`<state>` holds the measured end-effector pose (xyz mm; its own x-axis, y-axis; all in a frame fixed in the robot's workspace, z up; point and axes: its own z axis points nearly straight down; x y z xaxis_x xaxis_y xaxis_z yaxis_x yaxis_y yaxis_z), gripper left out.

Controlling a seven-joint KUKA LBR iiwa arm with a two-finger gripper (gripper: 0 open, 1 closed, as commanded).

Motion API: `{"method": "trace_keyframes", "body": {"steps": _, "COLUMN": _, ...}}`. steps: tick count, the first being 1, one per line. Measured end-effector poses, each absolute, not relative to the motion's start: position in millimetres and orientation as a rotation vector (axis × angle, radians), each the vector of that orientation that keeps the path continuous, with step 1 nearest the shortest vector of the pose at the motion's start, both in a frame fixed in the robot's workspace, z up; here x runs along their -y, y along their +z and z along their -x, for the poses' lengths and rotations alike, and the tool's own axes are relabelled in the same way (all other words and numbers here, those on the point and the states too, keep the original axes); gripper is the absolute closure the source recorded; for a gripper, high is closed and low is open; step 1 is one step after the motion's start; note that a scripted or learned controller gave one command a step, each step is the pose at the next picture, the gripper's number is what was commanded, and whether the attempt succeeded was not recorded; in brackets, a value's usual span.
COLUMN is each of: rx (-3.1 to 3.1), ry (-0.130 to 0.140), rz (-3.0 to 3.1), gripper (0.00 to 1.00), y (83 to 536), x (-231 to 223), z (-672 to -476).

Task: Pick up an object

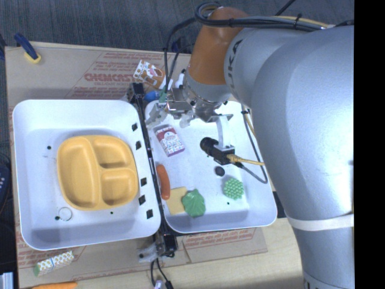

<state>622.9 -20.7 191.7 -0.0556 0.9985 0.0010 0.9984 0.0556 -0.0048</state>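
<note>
The grey arm (301,101), with its smooth orange band, is seen reaching in over the far end of the right bin (260,212). The metal gripper (170,108) is held low near that bin's far left corner, close to the dividing wall. Whether it is clenched or released cannot be told, and nothing can be made out in its grasp.

Just beside the gripper, toward the near side, a flat rectangular packet (170,141) printed in red and white is lying on the bin floor. Further toward the near end, a slim orange stick (163,181) with rounded ends is laid along the left wall. A pale yellow square slab (175,201) is found next to it, touched by a crinkled green leaf (194,203). A bumpy green ball (233,188) is set apart on the right, with a small dark disc (219,171) near it.

The left bin (24,161) is occupied by a glossy yellow tray (96,170) with rounded corners, divided into three compartments. Both shallow white bins are supported by printed cardboard (90,71).
</note>
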Motion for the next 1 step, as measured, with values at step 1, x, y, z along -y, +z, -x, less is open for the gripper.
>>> {"method": "trace_keyframes", "body": {"steps": 1, "rx": 2.471, "ry": 0.004, "rz": 1.934, "gripper": 0.0, "y": 191.4, "x": 41.4, "z": -599.1}}
